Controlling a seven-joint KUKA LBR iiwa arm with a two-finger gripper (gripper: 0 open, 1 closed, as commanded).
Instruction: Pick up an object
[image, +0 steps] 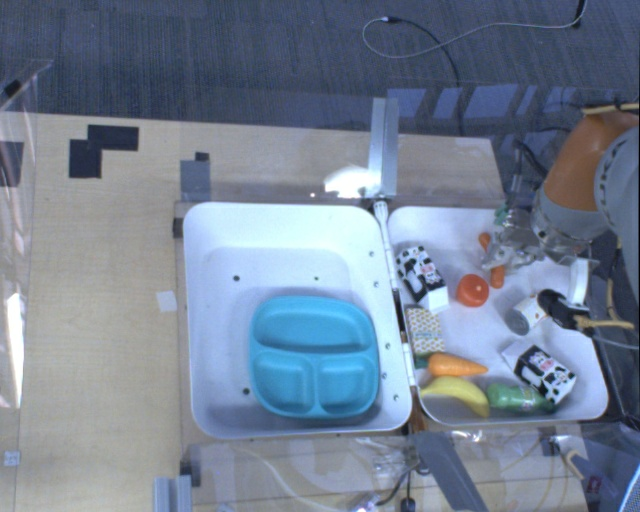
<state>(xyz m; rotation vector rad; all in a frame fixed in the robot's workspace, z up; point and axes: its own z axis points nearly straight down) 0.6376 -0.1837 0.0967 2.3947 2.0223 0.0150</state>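
Over the far corner of the right-hand shallow white bin (600, 395) I am seeing the jaws (505, 250) hanging low, near a small round orange-red toy (473, 290). How they are standing I cannot tell; they are blurring into grey metal, and nothing is showing between them. I am judging the pick as not yet done: the yellow plastic banana (457, 391), orange plastic carrot (457, 366) and black-and-white cow-print carton (420, 274) are all lying in the bin. A small orange piece (485, 240) beside the jaws is too small to identify.
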